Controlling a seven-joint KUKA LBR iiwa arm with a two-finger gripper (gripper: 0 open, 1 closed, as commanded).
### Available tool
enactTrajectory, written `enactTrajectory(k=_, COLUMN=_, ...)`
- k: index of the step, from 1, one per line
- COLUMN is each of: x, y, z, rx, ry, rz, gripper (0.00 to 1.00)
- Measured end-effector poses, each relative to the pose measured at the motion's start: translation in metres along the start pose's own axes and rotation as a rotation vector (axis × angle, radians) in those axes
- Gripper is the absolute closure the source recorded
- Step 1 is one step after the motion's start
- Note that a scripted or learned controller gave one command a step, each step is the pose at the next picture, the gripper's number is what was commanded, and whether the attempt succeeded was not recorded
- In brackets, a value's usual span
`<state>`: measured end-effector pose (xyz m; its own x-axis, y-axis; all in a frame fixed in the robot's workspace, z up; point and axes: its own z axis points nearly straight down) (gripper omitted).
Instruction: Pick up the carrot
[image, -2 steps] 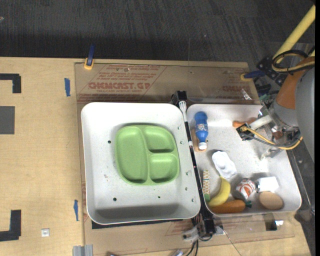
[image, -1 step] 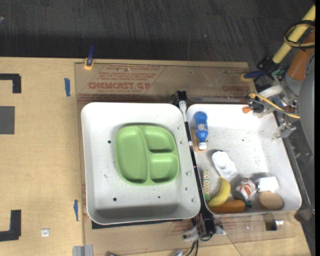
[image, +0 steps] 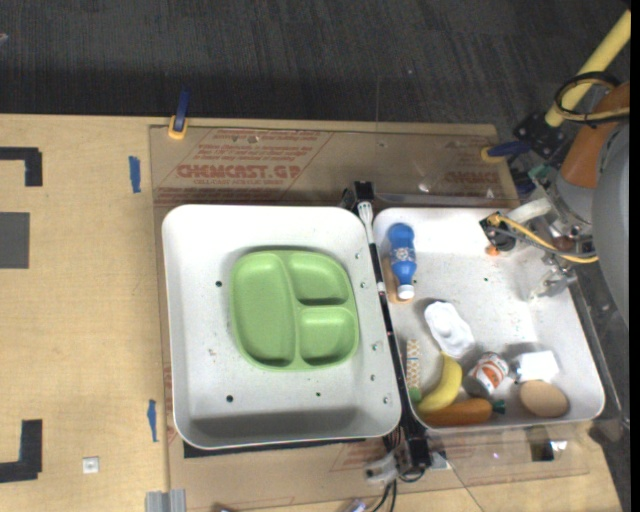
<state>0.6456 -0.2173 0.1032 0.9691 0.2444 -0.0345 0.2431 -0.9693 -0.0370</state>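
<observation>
Carrot (image: 462, 411) lies flat at the near edge of the right bin (image: 570, 330), touching the banana (image: 444, 385) just above it. A can (image: 489, 373) and an egg-shaped brown item (image: 543, 398) sit just right of it. A white object (image: 448, 328) is up-left; a blue bottle (image: 401, 259) lies by the bin's left wall. Gripper (image: 553, 284) is over the bin's far right side, well apart from the carrot; can't tell its finger state. Left bin (image: 195, 330) has a green divided plate (image: 295, 307).

Green tray (image: 293, 307), banana (image: 444, 385), blue bottle (image: 401, 257)
</observation>
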Motion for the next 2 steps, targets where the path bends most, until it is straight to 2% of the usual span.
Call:
enactTrajectory(k=1, x=0.006, y=0.006, z=0.0, rx=0.025, ry=-0.019, rz=-0.096, gripper=0.0)
enactTrajectory(k=2, x=0.001, y=-0.01, z=0.015, rx=0.001, ry=0.029, rz=-0.309, gripper=0.0)
